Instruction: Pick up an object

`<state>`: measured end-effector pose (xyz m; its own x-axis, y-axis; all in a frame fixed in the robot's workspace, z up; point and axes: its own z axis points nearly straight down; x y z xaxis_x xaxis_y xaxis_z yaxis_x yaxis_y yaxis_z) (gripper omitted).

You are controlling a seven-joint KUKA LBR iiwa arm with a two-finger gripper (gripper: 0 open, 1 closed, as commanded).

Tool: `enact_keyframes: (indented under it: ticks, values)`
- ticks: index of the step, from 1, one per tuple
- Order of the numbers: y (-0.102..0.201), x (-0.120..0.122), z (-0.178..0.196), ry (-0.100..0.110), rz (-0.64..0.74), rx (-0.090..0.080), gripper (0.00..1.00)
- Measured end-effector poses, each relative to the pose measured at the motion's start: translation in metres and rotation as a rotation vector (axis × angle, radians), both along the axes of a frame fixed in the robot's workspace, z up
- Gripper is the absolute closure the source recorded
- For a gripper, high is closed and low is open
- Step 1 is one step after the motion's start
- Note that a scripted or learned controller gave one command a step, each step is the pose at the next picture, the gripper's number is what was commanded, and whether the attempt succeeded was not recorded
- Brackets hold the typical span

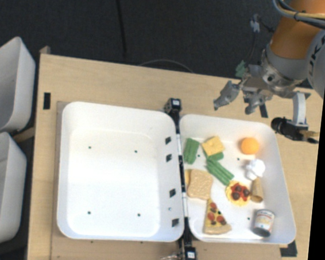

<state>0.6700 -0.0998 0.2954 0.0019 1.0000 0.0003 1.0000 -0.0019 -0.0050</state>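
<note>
You're at the approach step: the pincer (pixel 243 100) hangs spread wide and holding nothing at the upper right of the frame, above the right bin (pixel 282 168), so next lower it onto something like the orange ball (pixel 250 145) below it.

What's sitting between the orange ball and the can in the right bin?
In the camera view, between the orange ball and the can lie a small white piece and a brown piece.

Pale matt wood bench (pixel 121 84), two smooth glossy white plastic bins (pixel 68 145), shiny metal tin (pixel 262 222), dull grey metal hand (pixel 242 99), matt plastic toy food (pixel 221 172)
</note>
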Motion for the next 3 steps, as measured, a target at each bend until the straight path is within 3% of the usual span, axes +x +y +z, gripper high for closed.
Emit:
enact_keyframes:
  ticks: [1, 2, 3]
  values:
    - [0.043, -0.083, -0.082, 0.009, 0.002, 0.002, 0.00]
    - [0.069, -0.048, -0.095, -0.007, 0.006, 0.000, 0.00]
    - [0.019, -0.109, -0.095, -0.002, -0.004, -0.003, 0.00]
